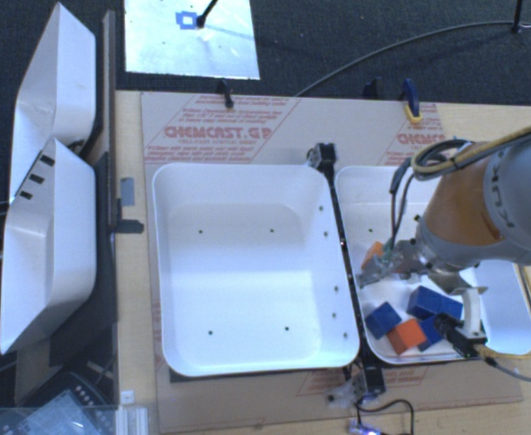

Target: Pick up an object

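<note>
Beside pincer, orange block lies diagonally.

We note a grey arm with an orange band and yellow and black cables.

Dark carpeted floor around wooden bench

The grey KUKA arm with its orange band reaches in from the right, its wrist bent downward, the two-finger gripper low.
</note>
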### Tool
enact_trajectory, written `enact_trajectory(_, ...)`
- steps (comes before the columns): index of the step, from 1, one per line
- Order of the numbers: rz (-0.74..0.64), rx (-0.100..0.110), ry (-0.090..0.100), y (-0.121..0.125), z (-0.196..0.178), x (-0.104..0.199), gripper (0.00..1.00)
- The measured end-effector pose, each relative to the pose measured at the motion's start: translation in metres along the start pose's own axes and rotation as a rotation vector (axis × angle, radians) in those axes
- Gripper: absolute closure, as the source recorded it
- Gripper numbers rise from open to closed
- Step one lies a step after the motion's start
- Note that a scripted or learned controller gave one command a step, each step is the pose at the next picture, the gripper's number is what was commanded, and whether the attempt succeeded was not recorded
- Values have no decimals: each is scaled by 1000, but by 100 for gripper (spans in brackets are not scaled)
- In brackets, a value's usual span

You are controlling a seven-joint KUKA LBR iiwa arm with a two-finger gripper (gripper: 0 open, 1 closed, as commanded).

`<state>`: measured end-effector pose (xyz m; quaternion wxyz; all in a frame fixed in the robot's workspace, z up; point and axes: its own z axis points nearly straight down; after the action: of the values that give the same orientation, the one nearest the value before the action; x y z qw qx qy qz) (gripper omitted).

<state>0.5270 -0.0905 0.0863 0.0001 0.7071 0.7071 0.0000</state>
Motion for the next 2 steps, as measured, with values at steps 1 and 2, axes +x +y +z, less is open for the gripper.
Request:
enact_trajectory(1, 1, -1, -1, 37, -1, -29, 0)
enact_trajectory(2, -3, -2, 0, 72, -1, 2, 0)
